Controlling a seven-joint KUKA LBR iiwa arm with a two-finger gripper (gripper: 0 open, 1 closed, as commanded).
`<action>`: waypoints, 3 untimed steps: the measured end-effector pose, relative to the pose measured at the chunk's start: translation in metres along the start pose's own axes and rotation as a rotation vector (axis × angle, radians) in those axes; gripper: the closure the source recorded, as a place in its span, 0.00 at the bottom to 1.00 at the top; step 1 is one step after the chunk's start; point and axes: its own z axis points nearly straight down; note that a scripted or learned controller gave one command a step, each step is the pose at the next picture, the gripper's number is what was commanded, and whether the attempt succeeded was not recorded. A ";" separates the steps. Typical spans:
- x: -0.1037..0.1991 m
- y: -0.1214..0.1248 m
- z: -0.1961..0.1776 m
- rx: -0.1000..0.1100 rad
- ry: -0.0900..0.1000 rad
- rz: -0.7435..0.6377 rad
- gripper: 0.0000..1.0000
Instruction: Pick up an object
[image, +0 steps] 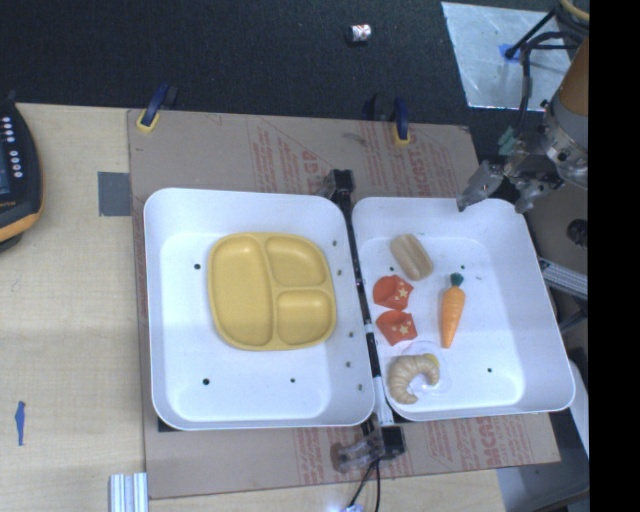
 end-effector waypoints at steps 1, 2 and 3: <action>0.014 -0.072 0.170 0.020 0.006 0.001 0.00; 0.008 -0.067 0.187 0.004 0.002 0.000 0.00; 0.006 -0.066 0.175 0.002 0.000 0.001 1.00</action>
